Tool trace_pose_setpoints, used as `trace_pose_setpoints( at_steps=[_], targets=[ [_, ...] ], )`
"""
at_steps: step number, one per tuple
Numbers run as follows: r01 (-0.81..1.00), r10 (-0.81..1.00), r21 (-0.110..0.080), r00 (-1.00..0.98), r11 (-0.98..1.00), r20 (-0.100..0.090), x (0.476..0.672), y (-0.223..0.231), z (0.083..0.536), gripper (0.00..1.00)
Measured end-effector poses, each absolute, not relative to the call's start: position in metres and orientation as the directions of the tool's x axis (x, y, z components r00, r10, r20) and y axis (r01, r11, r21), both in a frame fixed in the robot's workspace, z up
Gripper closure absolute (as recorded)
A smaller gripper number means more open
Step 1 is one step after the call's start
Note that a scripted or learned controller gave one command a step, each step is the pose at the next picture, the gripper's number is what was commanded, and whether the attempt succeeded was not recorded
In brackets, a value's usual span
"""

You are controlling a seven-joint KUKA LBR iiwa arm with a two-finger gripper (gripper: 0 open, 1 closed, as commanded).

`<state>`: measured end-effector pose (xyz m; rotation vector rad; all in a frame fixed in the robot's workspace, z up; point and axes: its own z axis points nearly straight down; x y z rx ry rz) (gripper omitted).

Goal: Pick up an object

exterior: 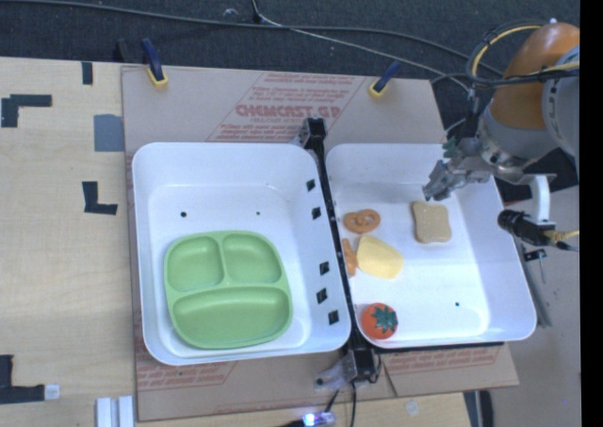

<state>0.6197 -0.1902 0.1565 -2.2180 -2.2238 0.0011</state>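
The right bin (476, 317) holds a tan slice of toy bread (431, 222), a small brown pretzel (361, 221), a yellow wedge (380, 257) with an orange piece (350, 256) at its left, and a red tomato (380, 320). My gripper (441, 184) hangs over the back right part of that bin, just above and behind the bread slice. Nothing shows between its fingers.
The left bin (155, 171) carries a green divided plate (227, 287). A black divider (325, 227) separates the two bins. Blue and yellow clamps (154, 67) hold the cardboard at the back, and cables cross the dark floor behind.
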Motion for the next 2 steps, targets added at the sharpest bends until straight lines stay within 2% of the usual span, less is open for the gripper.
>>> trace_pose_setpoints(
  at_steps=[2],
  targets=[
    [1.000, 1.000, -0.001, -0.002, 0.002, -0.001, 0.615, -0.195, 0.254, 1.00]
  ],
)
